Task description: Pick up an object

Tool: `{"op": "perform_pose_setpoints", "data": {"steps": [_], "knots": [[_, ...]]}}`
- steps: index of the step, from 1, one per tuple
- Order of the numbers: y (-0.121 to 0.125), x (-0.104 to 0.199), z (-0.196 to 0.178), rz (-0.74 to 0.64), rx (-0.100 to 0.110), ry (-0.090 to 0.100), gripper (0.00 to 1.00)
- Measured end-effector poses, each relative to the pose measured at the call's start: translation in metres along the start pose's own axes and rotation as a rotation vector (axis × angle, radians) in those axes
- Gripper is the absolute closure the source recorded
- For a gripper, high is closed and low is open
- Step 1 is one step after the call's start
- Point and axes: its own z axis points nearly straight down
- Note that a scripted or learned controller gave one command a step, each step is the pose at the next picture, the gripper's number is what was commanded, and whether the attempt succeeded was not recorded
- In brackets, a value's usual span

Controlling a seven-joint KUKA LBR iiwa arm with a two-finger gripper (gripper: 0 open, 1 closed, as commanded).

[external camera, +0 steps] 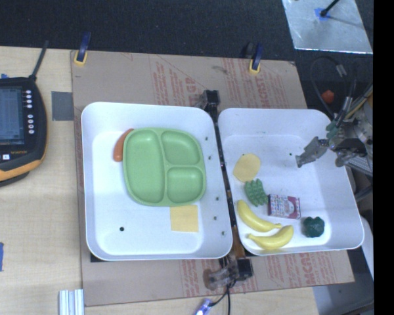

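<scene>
Nearest, along the right-hand shallow white bin's [341, 189] front wall: two yellow plastic bananas [266, 228], small red printed packet [284, 206], dark green round toy [313, 226]. Nothing lifted yet; whole pick left. Grey two-finger gripper [310, 154] above the bin's right side, clamped on nothing, spread impossible to tell. Packet print too small to read.

A robotics lab bench. Two white bins [92, 176] sit side by side on cardboard [184, 77] held to a wooden table by blue clamps [83, 48], all left of the gripper [313, 153]. A teach pendant [10, 130] with a screen lies far to its left. Toy food below it, such as plastic bananas [266, 228], serves as test objects. Cables [217, 294] trail at the bench's front edge.
</scene>
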Motion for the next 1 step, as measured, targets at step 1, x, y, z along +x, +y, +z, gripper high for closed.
{"op": "perform_pose_setpoints", "data": {"steps": [1], "knots": [[0.0048, 0.0854, 0.0690, -0.003, 0.002, -0.001, 0.00]]}}
